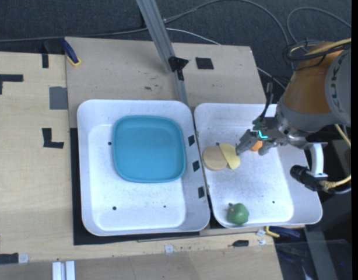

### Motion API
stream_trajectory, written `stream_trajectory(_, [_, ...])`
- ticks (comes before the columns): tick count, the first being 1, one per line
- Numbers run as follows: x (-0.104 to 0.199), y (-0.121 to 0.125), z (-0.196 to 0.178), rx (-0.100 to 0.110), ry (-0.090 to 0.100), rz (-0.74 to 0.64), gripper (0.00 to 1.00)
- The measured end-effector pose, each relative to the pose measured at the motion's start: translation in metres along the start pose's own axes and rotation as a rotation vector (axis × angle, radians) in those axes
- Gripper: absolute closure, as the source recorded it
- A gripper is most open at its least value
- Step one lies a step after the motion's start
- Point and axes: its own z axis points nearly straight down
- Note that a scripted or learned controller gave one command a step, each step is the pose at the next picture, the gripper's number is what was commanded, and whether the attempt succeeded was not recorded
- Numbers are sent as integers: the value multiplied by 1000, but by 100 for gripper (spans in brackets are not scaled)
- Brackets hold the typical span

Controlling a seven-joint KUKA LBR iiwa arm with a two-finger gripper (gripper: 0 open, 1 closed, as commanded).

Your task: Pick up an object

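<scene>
In the right bin (284, 212), a tan round piece (213, 158) lies beside a yellow piece (230, 156), the two touching near the bin's left side. A green rounded object (238, 213) rests near the bin's front edge. My gripper (249, 143) reaches in from the right and hangs low, just right of the yellow piece. A small orange patch (258, 146) sits right at the gripper; whether it is an object or part of the hand is unclear.
The left bin (91, 156) holds a large blue square plate (148, 148). A grey slanted pole (161, 34) rises behind the bins. The arm's bulky body (313, 98) and cables crowd the right bin's far right side.
</scene>
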Motion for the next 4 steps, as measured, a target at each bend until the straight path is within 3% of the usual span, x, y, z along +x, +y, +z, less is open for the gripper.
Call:
stream_trajectory(1, [0, 0, 0, 0, 0, 0, 0])
stream_trajectory(2, [6, -4, 61, 5, 0, 0, 0])
stream_trajectory(3, [6, -2, 102, -6, 0, 0, 0])
stream_trajectory(4, [6, -2, 92, -5, -2, 0, 100])
